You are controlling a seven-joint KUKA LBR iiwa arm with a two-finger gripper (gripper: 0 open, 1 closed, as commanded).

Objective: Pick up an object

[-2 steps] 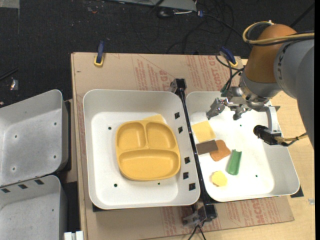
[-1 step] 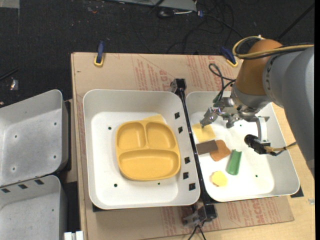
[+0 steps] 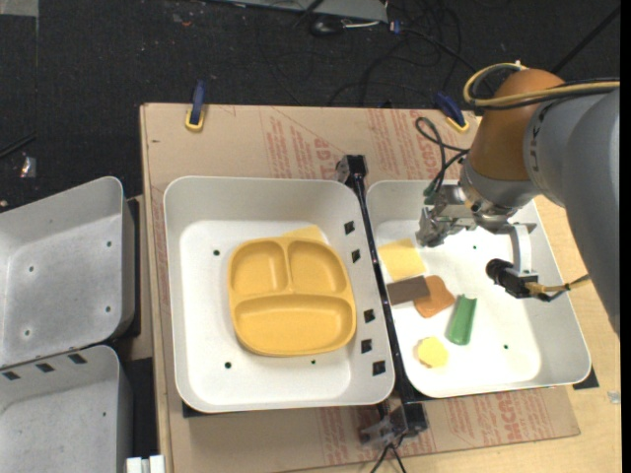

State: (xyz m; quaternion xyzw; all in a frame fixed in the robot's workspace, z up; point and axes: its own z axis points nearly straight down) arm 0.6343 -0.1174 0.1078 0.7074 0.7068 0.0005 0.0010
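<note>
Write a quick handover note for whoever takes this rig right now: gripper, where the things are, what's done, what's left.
Gripper: over the right bin's far left part, just above the pale yellow block; whether it is open or shut can't be told, and nothing is seen in it.
Right bin: pale yellow block, brown block, orange piece, green piece, small yellow piece.
Left bin: yellow tray.
Done: no pick visible.
Left: grasp and lift one object.

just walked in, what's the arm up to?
The KUKA arm reaches into the right bin, its pincer low near the bin's far left corner, just above a pale yellow block. Nothing visibly gripped. A brown piece, green object and small yellow object lie nearby. A yellow divided tray sits in the left bin.
</note>
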